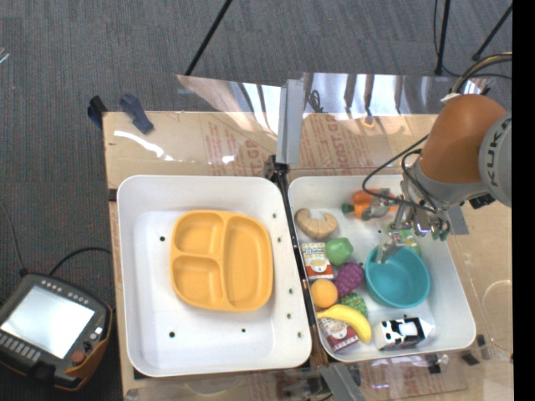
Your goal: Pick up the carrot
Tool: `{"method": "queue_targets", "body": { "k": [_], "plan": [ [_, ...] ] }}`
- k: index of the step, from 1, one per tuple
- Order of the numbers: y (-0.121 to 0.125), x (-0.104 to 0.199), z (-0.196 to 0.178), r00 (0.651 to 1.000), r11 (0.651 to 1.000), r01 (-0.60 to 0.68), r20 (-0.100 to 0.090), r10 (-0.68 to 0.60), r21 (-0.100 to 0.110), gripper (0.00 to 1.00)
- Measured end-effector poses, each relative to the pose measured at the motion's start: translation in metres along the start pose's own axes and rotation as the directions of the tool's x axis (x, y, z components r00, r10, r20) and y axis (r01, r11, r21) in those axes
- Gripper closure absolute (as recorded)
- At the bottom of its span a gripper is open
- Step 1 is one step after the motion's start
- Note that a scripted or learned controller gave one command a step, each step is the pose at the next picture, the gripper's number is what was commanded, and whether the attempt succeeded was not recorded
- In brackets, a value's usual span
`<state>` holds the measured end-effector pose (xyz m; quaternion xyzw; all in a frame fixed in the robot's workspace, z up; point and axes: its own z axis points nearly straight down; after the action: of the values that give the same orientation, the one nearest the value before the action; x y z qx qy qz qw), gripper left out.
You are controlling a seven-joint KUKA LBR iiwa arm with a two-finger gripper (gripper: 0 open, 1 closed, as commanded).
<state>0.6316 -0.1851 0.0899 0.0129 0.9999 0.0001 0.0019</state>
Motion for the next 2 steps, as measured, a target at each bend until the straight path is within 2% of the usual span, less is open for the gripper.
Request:
{"method": "queue_targets", "body": {
  "k": [1,2],
  "plan": [
    [0.026,-0.002,0.0,0.995,0.995,-0.099,-0.01,0.099,0.005,0.0],
    [0.011,0.001,0.001,0.892,0.892,-0.452,-0.014,0.452,-0.001,0.0]
  ]
}}
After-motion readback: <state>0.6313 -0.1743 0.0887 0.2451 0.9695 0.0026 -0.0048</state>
